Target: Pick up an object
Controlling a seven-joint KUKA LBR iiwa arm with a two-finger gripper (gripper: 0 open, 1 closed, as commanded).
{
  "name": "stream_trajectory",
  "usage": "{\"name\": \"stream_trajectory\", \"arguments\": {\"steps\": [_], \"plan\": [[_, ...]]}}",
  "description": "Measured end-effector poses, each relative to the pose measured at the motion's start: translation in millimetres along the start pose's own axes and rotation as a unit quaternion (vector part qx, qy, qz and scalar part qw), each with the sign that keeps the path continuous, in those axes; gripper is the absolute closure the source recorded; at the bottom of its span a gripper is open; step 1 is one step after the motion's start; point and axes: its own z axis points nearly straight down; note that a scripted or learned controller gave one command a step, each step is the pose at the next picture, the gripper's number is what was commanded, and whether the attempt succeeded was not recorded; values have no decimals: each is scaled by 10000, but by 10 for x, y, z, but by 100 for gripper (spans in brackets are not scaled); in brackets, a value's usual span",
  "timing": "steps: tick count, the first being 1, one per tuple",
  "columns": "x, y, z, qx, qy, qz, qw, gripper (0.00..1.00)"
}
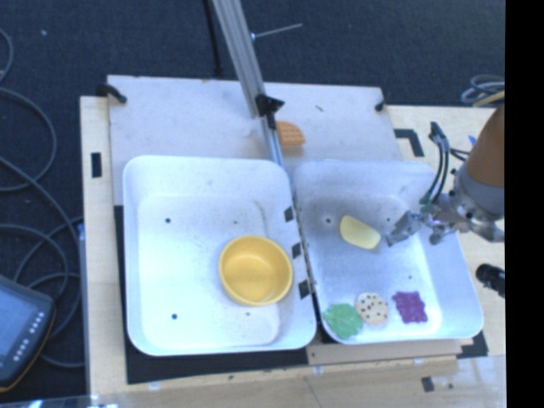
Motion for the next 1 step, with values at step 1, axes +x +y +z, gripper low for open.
{"name": "stream_trajectory", "arguments": {"steps": [1], "plan": [[55, 47, 594, 2, 4, 9, 10000, 0]]}}
